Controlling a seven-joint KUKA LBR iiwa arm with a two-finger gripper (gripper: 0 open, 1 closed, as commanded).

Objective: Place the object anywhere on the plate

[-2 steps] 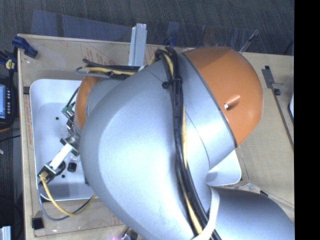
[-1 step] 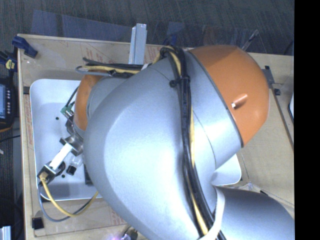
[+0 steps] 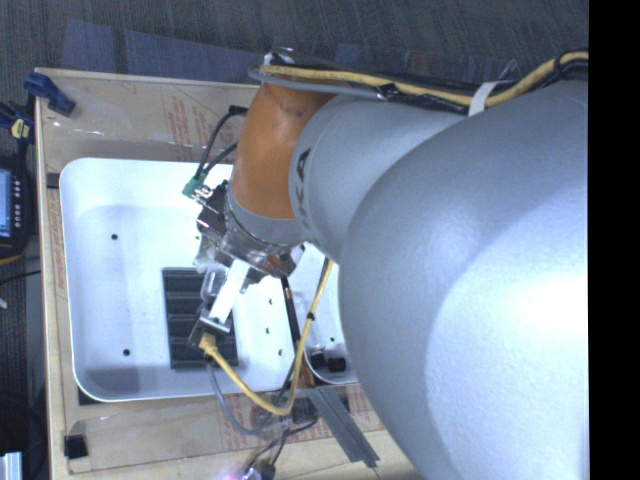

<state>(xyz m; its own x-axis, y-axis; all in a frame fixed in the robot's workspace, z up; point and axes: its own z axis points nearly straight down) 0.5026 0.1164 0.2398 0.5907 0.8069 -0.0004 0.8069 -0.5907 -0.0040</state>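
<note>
The grey arm with its orange band [image 3: 275, 158] reaches in from the right and hides most of the right bin. My gripper [image 3: 240, 258] hangs low over the right part of the left white bin [image 3: 75, 268]. Just below the arm a small piece of curved white rim [image 3: 313, 366] peeks out, which may be the plate. A small dark thing [image 3: 336, 365] lies just inside that rim. I cannot make out what it is.
The wooden bench [image 3: 130, 133] frames the bins. A blue clamp [image 3: 47, 92] sits at its far left corner and a black device [image 3: 10, 208] stands off the left edge. A grey metal bar [image 3: 345, 433] lies at the front.
</note>
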